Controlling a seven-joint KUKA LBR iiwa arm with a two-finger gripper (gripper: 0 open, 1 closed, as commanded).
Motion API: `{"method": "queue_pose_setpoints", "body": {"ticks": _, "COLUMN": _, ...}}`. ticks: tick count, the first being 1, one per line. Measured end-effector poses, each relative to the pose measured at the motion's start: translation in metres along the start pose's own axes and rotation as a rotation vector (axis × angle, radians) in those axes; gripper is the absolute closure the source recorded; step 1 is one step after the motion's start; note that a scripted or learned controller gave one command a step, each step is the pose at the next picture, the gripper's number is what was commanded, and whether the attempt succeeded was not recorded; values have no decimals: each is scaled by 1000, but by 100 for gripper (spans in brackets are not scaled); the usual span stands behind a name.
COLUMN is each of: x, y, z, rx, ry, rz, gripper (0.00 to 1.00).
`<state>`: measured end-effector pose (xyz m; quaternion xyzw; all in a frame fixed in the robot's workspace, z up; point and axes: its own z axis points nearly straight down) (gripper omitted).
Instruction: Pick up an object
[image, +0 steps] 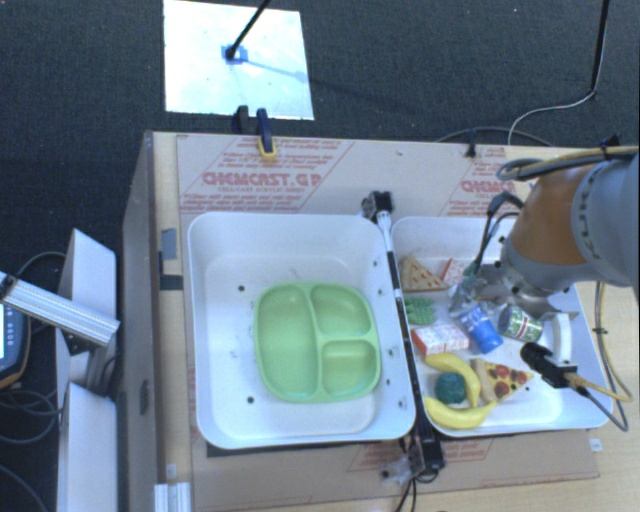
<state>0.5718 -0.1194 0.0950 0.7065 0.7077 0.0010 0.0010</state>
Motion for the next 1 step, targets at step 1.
{"method": "queue_pose_setpoints", "body": {"ticks": 1, "x": 85, "y": -25, "z": -90, "rx": 0, "ry": 1, "rz": -2, "gripper": 100}}
